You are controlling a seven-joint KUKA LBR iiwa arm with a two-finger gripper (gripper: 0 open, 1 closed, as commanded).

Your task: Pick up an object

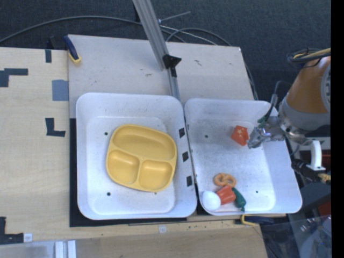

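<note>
Seen from above at a slant: 2 shallow white bins side by side on the bench, left bin (86, 144) and right bin (279, 190). In the left bin, flat near the middle, a yellow divided plate (141, 157) with 3 compartments. In the right bin, toward the far side, an orange-red block (239, 135), tilted, shape hard to read. Just right of that block, touching or nearly touching it, the gripper (256, 138), reaching in from the right on the grey arm with an orange band (309, 87). Cannot tell from this view how the gripper is set, or whether anything is held; too small and blurred. Arm partly cut off at the right edge. At the near left corner of the right bin, a tight cluster: a pretzel (223, 179), a white egg (210, 200), a red piece (226, 195) and a green piece (238, 200), crowded and overlapping, the green one partly hidden. Beyond the bins, a slanted metal rail (153, 28) and thin cables (107, 19).
</note>
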